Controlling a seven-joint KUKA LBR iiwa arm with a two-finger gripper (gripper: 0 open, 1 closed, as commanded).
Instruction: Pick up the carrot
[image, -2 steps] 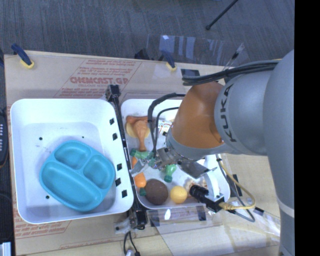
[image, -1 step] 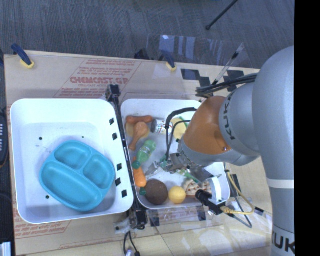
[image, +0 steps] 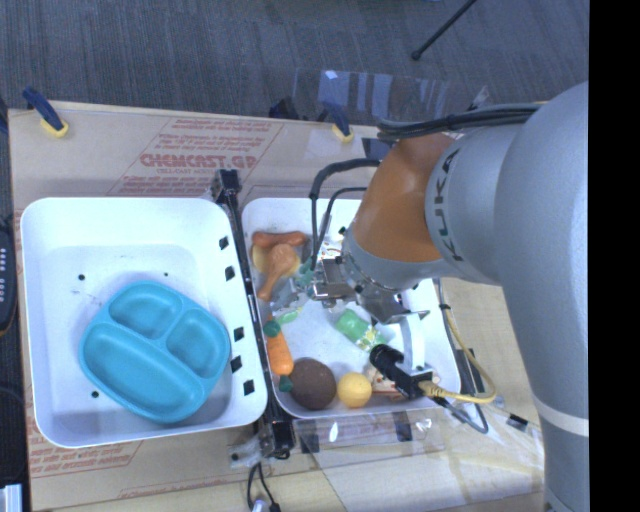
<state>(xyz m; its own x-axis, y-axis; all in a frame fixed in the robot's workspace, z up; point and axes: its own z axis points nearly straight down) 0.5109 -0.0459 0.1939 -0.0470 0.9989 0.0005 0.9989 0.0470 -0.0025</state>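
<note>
We see the carrot (image: 280, 352) hemmed against the right bin's (image: 452, 345) left wall, below-left of the fingers (image: 300, 292); their state we cannot tell

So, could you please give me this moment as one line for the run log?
arm: over right bin | gripper: low near bin's left wall, hold unclear | carrot: lying by left wall, not lifted | blue tray: in left bin
</note>
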